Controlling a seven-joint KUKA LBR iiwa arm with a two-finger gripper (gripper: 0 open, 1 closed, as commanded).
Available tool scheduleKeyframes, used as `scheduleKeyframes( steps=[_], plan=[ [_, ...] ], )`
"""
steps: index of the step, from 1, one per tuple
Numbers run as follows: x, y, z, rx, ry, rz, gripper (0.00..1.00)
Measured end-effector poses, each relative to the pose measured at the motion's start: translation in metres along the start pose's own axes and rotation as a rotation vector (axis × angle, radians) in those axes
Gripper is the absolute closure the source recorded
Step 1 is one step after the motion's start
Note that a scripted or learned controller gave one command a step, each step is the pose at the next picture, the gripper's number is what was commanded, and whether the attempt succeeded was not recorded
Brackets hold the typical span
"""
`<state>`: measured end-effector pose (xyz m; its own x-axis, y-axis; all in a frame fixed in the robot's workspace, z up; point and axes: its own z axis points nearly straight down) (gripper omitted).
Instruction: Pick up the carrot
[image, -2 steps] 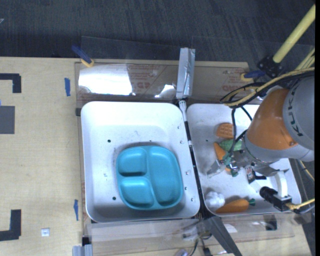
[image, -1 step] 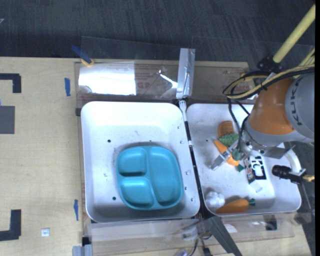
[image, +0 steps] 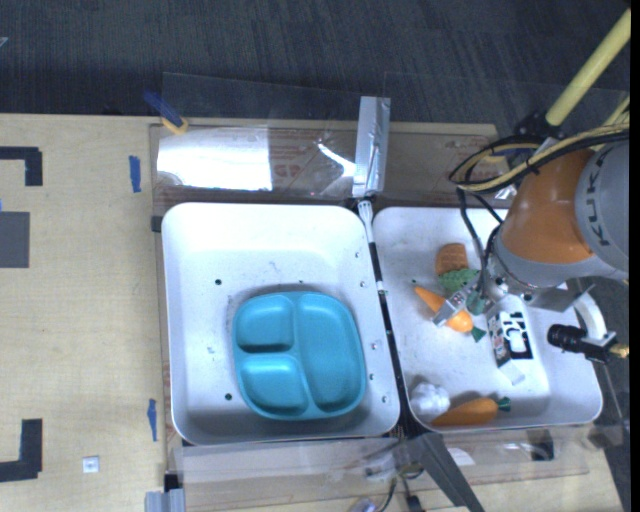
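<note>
Orange carrot (image: 468, 409) lay along the right bin's (image: 562, 385) near edge, likely light, stiff and slick, best pinched across mid-body; my claw (image: 472, 302) hung over mid-bin clutter, its spread impossible to tell.

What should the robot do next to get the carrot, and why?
Probably move toward the bin's near edge. The gripper sits among small orange pieces in the right bin, while the carrot lies apart by the near wall, beside a white object.
</note>
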<state>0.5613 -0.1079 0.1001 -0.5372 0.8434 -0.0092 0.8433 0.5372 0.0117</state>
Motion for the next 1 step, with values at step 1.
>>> scheduleKeyframes(
  steps=[1],
  plan=[
    [0.0246,0.0453,-0.0868,0.003,0.005,-0.416,1.0]
  ],
)
